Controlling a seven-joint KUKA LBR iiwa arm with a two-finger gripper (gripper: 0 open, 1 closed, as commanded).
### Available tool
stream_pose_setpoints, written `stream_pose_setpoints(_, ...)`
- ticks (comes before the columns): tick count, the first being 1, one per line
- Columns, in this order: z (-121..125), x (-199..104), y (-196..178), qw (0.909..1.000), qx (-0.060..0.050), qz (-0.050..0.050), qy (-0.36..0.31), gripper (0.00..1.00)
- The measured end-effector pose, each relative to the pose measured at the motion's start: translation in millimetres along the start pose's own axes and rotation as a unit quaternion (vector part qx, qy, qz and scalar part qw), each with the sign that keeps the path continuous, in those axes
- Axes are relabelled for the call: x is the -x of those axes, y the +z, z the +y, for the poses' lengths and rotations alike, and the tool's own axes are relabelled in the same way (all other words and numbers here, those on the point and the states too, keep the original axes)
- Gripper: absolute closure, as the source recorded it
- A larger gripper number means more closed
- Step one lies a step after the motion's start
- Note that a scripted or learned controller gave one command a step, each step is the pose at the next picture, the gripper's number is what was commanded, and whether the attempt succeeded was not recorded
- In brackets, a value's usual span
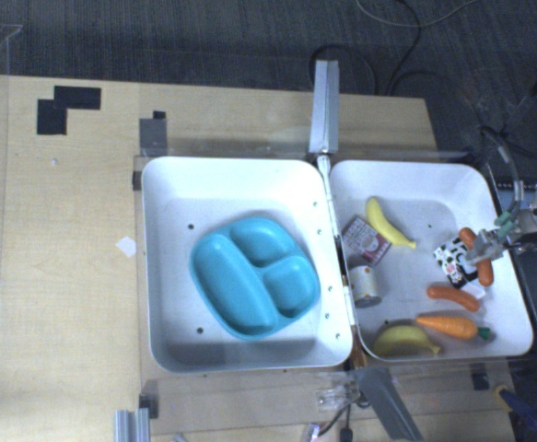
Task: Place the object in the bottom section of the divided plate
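1. We see a pale wooden worktop (56, 274) with black patches (65, 107) near its far left corner.
2. Two shallow white bins rest on it, touching side by side: the left bin (171, 339) and the right bin (434, 184).
3. A grey metal post (325, 109) lies behind their shared edge.

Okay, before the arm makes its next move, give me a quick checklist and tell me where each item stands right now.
1. Divided plate sits in the left bin: ok.
2. Plate sections free of items: ok.
3. Gripper over the right bin, at the black-and-white toy: ok.
4. Toy actually between the fingers: cannot tell.
5. Neighbours crowd the pick, an orange piece touching the toy and a carrot just below: not ok.
6. Path left across the bin divider has no tall obstacles: ok.
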State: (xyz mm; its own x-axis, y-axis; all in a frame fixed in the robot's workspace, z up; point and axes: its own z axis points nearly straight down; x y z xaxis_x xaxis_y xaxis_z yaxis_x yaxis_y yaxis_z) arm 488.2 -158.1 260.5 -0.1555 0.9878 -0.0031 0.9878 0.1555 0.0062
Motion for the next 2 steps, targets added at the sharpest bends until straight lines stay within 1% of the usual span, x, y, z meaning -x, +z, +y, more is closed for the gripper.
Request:
stream_pose_setpoints(1, 6.8, -42.7, 5.4, 0.9999, -0.001, 0.001, 0.010, 1.00)
stream_pose_setpoints(2, 17.9, -7.4, 14.6, 0.9993, 0.000, 0.000, 0.038, 1.00)
